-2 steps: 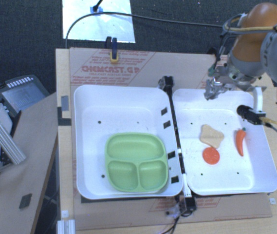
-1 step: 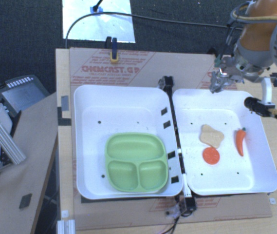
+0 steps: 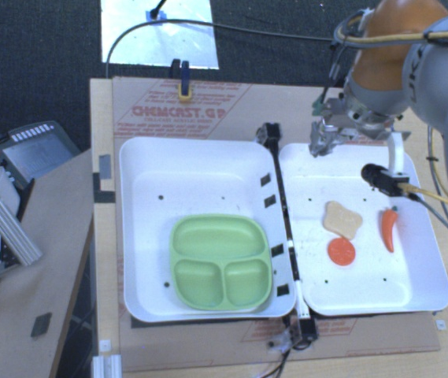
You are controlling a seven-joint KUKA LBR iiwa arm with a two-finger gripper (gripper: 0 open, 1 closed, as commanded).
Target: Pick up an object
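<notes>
Nothing is lifted yet: the tool (image 3: pixel 323 142), its state undeterminable, is poised well above the flat orange disc (image 3: pixel 341 251).

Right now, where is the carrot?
In the camera view the carrot lies in the right bin, near its right wall, just right of the bread slice and up-right of the tomato slice.

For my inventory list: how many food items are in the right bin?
3: the bread slice in the middle, the tomato slice just below it, the carrot to their right.
</notes>
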